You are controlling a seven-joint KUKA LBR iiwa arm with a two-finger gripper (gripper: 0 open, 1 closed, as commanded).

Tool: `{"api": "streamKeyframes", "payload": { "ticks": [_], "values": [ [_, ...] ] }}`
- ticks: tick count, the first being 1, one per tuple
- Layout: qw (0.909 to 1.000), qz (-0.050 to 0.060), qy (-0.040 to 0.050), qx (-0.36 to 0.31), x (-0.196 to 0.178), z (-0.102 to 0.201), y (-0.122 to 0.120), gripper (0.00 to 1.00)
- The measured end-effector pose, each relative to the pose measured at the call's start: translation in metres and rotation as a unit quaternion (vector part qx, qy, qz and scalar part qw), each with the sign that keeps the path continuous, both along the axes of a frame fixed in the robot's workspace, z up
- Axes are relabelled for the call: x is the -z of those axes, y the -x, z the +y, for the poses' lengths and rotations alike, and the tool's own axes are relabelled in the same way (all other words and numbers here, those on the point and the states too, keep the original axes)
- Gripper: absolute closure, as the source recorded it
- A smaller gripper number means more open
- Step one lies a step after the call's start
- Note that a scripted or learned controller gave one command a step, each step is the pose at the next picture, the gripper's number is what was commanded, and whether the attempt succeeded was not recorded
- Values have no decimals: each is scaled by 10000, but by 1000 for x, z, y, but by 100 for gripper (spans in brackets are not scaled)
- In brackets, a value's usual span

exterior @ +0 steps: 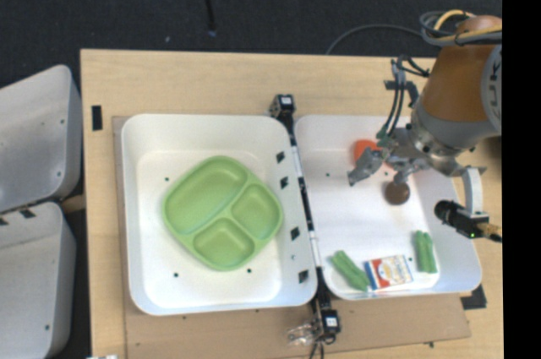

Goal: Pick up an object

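Left bin point(144, 281) carries a green divided plate point(222, 212); in the right bin point(338, 138) the gripper point(385, 170) hangs open and unloaded, with the orange object point(365, 148) at its eleven o'clock, so centring before descent is advised.
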State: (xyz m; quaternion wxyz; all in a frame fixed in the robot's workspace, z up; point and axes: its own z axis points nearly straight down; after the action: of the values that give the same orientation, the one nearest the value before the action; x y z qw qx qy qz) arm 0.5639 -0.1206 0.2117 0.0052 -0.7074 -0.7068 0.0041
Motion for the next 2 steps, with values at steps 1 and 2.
{"api": "streamKeyframes", "payload": {
  "ticks": [1,2],
  "values": [
    [10000,-68,7,-12,-8,0,-3,0],
    [10000,-43,13,3,46,-10,4,0]
  ]
}}
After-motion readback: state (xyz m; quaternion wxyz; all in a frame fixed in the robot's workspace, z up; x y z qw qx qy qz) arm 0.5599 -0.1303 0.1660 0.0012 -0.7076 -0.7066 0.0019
